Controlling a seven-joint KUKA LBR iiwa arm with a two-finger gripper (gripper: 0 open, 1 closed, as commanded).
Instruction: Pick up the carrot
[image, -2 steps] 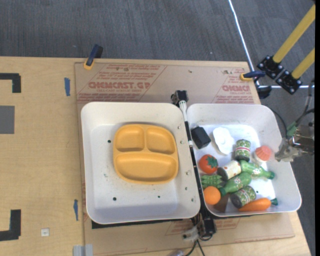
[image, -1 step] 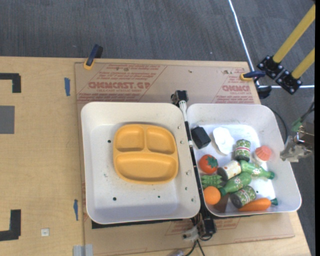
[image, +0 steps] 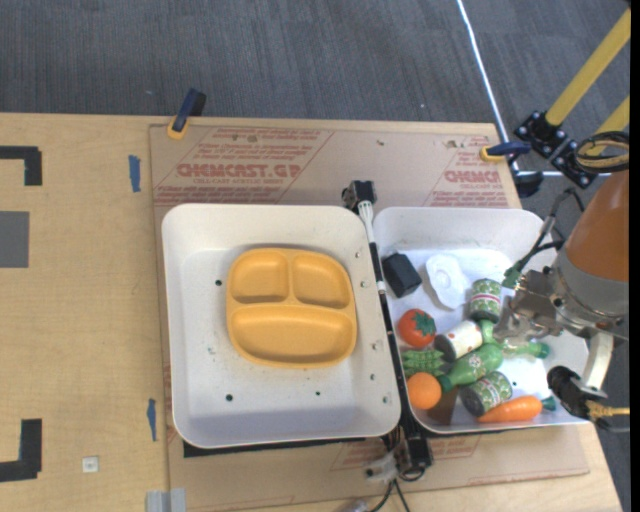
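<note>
Cardboard (image: 300, 165) under the bins reads "CHEMCAST GP" (red print); carrot (image: 512, 408) lies free, fingers' (image: 522, 322) state unclear.

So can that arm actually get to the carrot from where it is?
Probably yes. The carrot lies uncovered at the right bin's near edge, with a green bottle right beside it. The gripper sits just above.

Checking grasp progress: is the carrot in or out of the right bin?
In: the carrot lies flat inside the right bin, near its front edge.
</note>
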